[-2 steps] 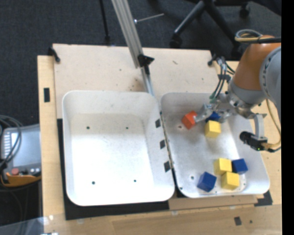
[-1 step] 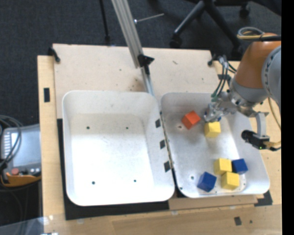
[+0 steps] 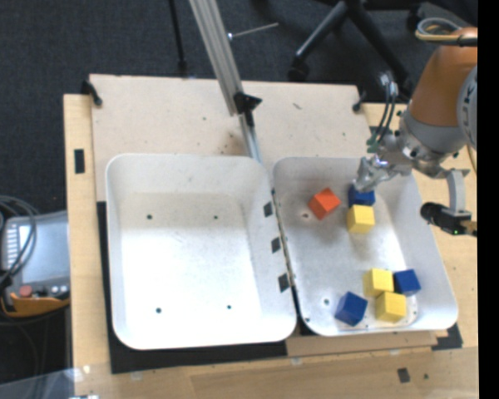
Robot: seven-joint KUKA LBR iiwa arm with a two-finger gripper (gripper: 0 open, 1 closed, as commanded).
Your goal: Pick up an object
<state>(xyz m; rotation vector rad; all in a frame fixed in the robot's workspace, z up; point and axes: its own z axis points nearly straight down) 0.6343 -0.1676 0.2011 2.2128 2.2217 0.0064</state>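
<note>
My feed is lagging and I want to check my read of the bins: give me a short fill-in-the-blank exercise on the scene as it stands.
1. All the blocks lie in the ____ bin of the two, as the camera sees them.
2. The end effector hangs just above a block coloured ____.
3. The single orange block lies to the camera's ____ of the yellow block under the end effector.
4. The number of yellow blocks in the bin is ____.

Missing words: right; blue; left; three
</note>
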